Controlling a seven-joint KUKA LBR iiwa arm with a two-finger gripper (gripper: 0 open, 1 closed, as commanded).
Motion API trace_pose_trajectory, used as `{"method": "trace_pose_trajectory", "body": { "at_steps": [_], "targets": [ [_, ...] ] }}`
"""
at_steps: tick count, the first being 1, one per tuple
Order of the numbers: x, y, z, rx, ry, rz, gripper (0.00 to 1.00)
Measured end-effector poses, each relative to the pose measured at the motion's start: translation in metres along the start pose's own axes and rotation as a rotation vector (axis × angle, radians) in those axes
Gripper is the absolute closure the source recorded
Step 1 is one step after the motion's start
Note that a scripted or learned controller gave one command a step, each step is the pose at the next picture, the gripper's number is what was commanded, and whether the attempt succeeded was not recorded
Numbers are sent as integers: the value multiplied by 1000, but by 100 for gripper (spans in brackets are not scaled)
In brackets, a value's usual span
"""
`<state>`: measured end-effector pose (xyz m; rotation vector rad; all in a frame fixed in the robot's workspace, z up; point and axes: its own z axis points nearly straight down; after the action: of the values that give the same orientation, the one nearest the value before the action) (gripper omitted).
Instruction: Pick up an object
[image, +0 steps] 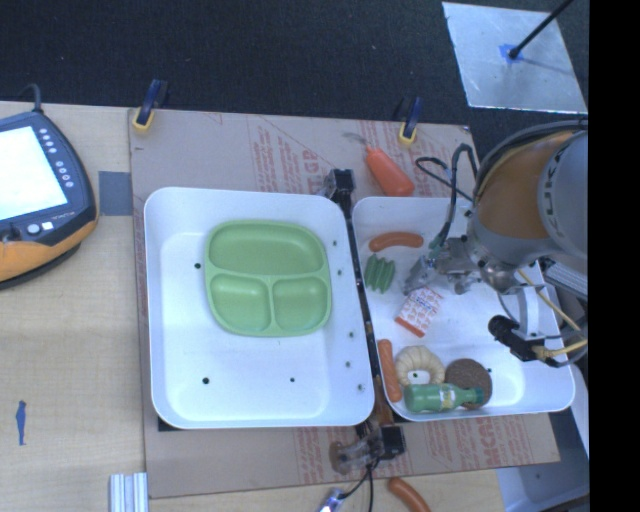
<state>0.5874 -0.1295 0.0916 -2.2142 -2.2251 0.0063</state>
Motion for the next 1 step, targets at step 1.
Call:
{"method": "trace_pose_trajectory", "body": {
  "at_steps": [1],
  "targets": [
    [-1,0,-10,1,-3,-4,100]
  ]
}}
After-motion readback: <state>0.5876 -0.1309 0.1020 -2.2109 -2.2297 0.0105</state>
